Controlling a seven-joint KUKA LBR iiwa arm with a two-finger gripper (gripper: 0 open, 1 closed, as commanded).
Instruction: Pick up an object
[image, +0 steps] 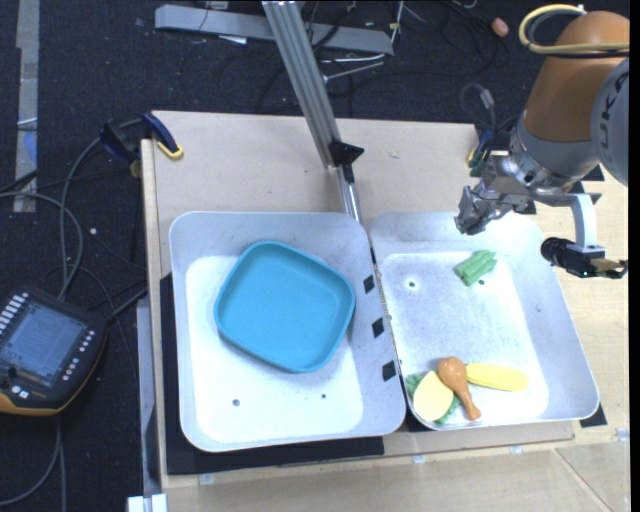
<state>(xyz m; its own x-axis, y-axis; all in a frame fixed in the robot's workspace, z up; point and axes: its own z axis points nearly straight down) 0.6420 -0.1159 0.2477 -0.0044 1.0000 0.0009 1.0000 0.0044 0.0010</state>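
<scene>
- The blue plate lies flat in the left bin, far to the left of the green piece and well apart from it. It looks too wide and shallow for a two-finger grab, so I doubt it is the target.
- Between the two bins, left of the green piece, a slanted metal post rises from the back of the bench. It seems to be a fixture, not something to pick.
- In the right bin, near its front lip and well apart from the green piece, sits a small huddle: a yellow slice, an orange drumstick-shaped toy and a yellow banana-like piece, the first two touching. They are crowded, so a clean grip there looks awkward.
- The green piece lies alone near the back of the right bin, with bare floor around it. That makes it the likeliest pick.
- The gripper hangs just above and behind the green piece, apart from it, pointing down. I cannot tell how it is set, and nothing is visibly caught in it. The pick is not yet made.
</scene>
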